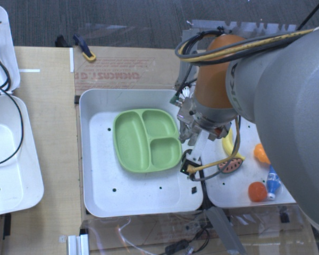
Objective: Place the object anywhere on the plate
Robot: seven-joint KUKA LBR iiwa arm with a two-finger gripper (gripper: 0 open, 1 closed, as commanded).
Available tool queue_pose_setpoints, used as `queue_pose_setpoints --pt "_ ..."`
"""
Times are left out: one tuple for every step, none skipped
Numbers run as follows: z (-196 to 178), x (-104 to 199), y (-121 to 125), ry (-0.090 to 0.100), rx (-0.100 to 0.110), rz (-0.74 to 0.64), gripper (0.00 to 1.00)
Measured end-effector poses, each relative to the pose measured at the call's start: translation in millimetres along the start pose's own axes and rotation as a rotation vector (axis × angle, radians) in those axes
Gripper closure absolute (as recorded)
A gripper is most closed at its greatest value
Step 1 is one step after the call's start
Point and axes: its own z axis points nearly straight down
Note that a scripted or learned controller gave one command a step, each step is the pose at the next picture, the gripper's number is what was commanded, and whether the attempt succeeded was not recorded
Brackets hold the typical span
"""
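- Gripper (pixel 194 136): positioned over the seam between the two bins, just beside the right rim of the green plate (pixel 147 139); finger state cannot be told (the wrist hides it), and no object shows in its grasp.
- Plate: left of the gripper in the left bin (pixel 95 195); its three compartments look bare.
- Candidate objects: a slice-shaped piece (pixel 229 165), possibly watermelon, lies near in the right bin (pixel 228 195); an orange ball (pixel 257 191) farther right.
- Clearance: open floor surrounds the plate; bin walls adjoin below the gripper.
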Motion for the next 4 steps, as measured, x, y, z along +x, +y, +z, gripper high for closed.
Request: queue_pose_setpoints --pt "-31 5 34 0.001 -0.002 0.359 1.0" --pt "-1 51 37 0.001 -0.001 0.52 1.0" --pt "-1 51 37 0.001 -0.001 0.52 0.0" --pt "-2 31 100 0.004 -0.001 0.861 0.0"
